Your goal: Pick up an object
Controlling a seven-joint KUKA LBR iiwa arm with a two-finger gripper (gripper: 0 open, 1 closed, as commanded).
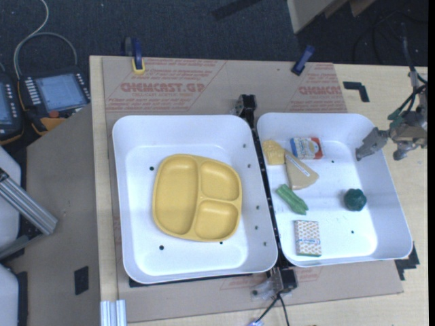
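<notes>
Gripper (378, 145) — blurred, fingers indistinct, over right bin (380, 182)

At the right edge of the camera view the gripper (380, 143) is a small assembly of dull grey metal, with a slim grey finger (368, 145) that tapers to a blunt tip. The block behind the finger is boxy and lighter, tan-grey, with darker recesses too small to read. Thin dark and greenish cables (410, 100) loop above the block.
</notes>
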